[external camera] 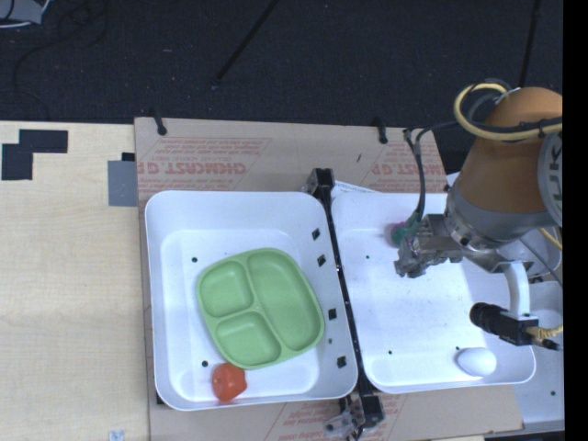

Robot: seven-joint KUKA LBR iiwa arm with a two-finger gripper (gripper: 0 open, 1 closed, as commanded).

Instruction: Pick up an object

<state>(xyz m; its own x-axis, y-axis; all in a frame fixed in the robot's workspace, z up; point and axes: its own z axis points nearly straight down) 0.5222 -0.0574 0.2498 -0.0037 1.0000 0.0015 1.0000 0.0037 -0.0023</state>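
Camera view: the pincer (411, 263) hangs over the right bin (386, 356), beside a small green object (401, 234); whether it is clenched, I cannot tell. A white egg (477, 361) lies near that bin's front right corner.

Two white bins (175, 246) on show; the left one carries a pale green divided plate (260, 308) and an orange-red lump (229, 381). In the right bin there's a white egg-shaped object (477, 361) (white on white) and something teal-green (402, 234) beside the grey gripper (410, 265).
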